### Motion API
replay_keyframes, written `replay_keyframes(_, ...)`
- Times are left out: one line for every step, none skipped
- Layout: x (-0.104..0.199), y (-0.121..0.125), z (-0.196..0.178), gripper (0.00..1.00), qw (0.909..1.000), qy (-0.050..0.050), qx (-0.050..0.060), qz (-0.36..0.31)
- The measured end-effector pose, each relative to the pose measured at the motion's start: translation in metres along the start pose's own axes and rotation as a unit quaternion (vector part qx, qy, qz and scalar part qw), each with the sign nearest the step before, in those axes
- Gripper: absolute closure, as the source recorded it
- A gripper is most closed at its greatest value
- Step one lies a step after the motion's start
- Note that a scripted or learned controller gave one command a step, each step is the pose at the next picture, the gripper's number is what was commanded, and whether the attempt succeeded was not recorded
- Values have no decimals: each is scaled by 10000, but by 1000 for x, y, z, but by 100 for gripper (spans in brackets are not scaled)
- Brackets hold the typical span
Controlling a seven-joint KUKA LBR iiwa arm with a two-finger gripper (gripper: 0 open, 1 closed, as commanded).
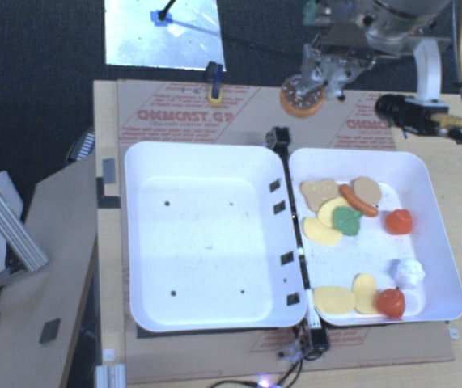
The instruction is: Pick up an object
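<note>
The gripper (318, 78) hangs above the bench just beyond the far rim of the right bin (437, 217), its fingers closed on a small doughnut (301, 98), a brown ring with pale sprinkles that looks like light, rigid toy plastic. I'd judge it easy to carry but smooth enough to slip, so a pinch across the ring suits it. In that bin lie flat bread slices, a glossy sausage (358, 200) and two red tomatoes.

Right bin (445, 241) holds two red tomatoes (398, 221), four yellow pieces (334, 300), two bread slices (320, 191), one sausage (358, 200).
</note>
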State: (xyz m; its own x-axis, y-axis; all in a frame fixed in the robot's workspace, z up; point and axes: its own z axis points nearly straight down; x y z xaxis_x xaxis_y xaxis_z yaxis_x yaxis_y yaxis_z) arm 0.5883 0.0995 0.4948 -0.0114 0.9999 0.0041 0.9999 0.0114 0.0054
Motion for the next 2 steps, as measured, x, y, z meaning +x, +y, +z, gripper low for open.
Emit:
replay_keyframes(94, -46, 110, 100, 10000, -16, 84, -14)
replay_keyframes(113, 6, 37, 100, 10000, 0, -28, 24)
